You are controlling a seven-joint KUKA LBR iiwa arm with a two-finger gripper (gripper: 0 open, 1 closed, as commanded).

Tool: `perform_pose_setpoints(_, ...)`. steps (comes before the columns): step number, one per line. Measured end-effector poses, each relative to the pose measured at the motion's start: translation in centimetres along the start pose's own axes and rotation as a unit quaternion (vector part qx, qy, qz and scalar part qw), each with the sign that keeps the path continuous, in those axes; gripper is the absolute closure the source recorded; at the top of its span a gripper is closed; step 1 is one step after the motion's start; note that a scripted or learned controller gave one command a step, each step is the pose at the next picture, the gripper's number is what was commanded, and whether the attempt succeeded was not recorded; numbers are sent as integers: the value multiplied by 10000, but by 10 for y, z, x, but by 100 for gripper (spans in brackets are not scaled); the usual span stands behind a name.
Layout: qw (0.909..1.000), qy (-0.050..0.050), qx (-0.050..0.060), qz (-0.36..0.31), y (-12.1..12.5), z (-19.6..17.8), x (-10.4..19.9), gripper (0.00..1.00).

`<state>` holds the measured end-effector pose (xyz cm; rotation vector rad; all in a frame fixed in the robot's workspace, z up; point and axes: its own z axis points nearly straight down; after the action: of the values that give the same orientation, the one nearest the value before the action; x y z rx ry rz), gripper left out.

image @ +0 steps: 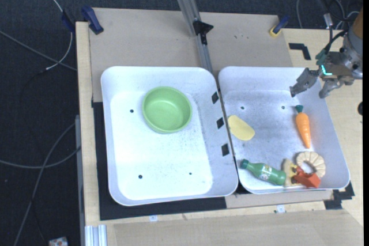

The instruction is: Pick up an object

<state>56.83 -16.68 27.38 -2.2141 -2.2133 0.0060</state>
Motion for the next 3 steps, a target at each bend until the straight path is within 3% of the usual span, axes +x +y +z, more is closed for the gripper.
perform_pose_setpoints(1, 10000, -5, -28, -2, 1, -3, 0, 0)
perform_pose_setpoints(3, 10000, 7, 27, 1, 5, 106, 1, 0)
